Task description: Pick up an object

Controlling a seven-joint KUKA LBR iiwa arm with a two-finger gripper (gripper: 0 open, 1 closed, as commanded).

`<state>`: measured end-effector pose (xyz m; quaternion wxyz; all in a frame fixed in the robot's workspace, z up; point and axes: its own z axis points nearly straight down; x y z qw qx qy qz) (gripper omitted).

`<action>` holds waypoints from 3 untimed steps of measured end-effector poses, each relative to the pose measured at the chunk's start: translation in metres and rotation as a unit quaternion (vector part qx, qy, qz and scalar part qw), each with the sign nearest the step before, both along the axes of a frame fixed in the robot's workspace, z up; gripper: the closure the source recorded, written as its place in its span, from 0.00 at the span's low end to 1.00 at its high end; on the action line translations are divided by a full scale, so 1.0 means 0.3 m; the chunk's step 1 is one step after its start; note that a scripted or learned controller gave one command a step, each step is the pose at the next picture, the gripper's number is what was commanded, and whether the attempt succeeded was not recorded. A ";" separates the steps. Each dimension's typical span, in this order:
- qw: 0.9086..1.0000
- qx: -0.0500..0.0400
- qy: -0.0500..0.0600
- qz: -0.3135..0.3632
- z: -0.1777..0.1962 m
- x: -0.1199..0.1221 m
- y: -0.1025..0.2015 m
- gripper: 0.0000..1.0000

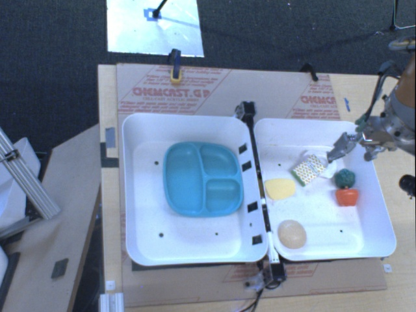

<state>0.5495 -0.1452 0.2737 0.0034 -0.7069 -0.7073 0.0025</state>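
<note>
The right bin holds a small green-and-white checkered packet, a flat yellow piece, a beige round object and an orange toy with a dark green top. My gripper reaches in from the right, over the bin's upper right part. It stands open with nothing between its fingers. Its left finger ends just up and right of the checkered packet, and the orange toy lies a little below the gripper.
The left bin holds a blue divided plate. A black divider with clips runs between the bins. Cardboard lies under both, with a yellow clamp at the back edge.
</note>
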 end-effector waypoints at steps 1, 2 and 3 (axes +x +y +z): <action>1.000 -0.001 -0.005 0.001 0.018 0.006 0.001 0.00; 1.000 -0.001 -0.003 0.000 -0.149 -0.006 -0.031 0.00; 1.000 0.000 -0.003 0.000 -0.294 -0.015 -0.013 0.00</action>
